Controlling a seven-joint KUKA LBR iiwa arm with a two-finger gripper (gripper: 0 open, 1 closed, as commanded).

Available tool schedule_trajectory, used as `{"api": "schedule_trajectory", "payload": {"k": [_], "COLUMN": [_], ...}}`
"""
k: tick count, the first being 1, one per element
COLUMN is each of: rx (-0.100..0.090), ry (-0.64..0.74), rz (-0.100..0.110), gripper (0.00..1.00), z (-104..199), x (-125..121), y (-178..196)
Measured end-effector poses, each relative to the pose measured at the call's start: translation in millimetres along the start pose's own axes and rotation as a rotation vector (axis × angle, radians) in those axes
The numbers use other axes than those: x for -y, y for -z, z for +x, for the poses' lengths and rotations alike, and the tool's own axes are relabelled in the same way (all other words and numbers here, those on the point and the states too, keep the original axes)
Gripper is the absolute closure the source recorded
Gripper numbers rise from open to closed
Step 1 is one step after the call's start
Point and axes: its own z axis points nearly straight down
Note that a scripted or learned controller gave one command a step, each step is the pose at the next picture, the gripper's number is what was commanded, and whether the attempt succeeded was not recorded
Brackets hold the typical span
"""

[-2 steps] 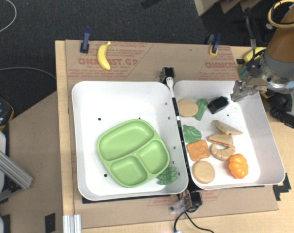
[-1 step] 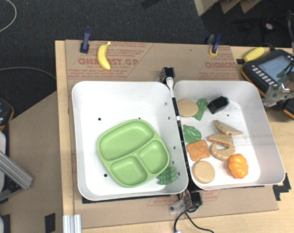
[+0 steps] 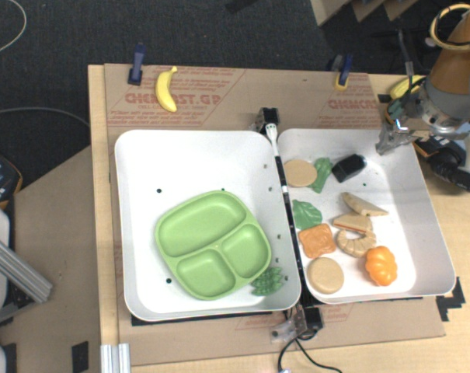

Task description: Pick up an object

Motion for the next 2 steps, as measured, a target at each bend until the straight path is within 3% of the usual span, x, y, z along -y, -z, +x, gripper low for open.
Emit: {"api": "schedule_trajectory", "payload": {"k": [1,2], "rx": [-0.007,-0.003], "ry": [0.001,-0.003], "rz": [0.013,0.008], "gripper": [1.00,1.00], "z": [76,71], "x": [4,3], "y": [-19,-6]}}
